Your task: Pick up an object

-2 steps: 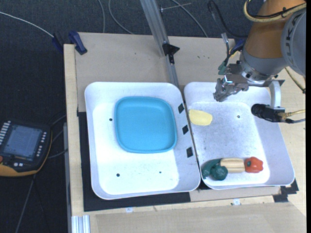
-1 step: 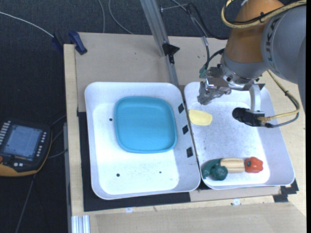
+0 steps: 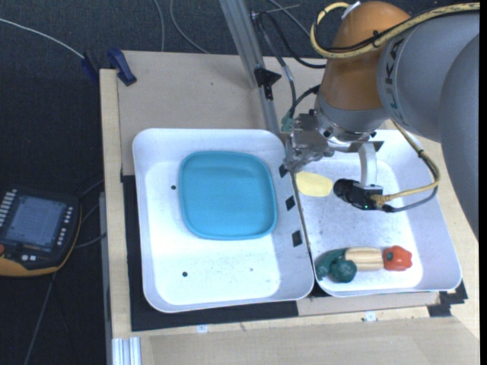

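While the arm (image 3: 426, 59) reaches in from the right, its gripper (image 3: 304, 152) hangs low over the upper left corner of the right bin (image 3: 434, 226), close to the wall shared with the left bin (image 3: 152, 226). Whether the claw is apart or together cannot be told from this slanted overhead view, since the wrist body hides it from above. A pale yellow object (image 3: 313, 183) lies on the bin floor just beside and below the gripper, and nothing can be seen clamped. It looks like the likeliest target, judging by how near the wrist sits to it.

Along the near wall of the same bin three more things lie in a row: a dark green lump (image 3: 336, 268), a tan cylinder (image 3: 364, 258) touching it, and a red piece (image 3: 396, 258) at the far end. They seem pushed against the wall, which would make them awkward to grasp. A black module with a cable (image 3: 358, 192) hangs beside the wrist.

A blue plate (image 3: 227, 195) lies flat in the middle of the left bin. Both bins rest on a light wooden bench (image 3: 183, 90) with black strips under their near edges. A grey carpeted floor surrounds the bench, with loose cables, and a handheld control pendant (image 3: 34, 230) lies at the left.
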### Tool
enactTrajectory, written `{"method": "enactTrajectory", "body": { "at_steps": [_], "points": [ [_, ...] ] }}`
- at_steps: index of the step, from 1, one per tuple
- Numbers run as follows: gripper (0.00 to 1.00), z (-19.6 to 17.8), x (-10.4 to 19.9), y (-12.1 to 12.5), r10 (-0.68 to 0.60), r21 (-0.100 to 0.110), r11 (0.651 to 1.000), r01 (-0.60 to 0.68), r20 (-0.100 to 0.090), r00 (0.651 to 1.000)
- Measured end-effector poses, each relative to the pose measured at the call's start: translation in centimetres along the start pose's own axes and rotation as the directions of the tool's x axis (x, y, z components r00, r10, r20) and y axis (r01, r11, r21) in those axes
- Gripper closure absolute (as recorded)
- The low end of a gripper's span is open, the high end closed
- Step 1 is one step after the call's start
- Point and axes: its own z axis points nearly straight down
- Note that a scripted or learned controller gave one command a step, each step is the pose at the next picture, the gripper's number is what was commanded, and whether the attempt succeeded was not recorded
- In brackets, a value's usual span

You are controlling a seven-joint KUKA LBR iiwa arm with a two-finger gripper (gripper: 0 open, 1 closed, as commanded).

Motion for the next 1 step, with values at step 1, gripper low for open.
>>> {"method": "enactTrajectory", "body": {
  "at_steps": [1],
  "points": [
    [1.0,-0.06,5.38,-0.84,-0.001,0.0,1.0,0.001,0.0,1.0]
  ]
}}
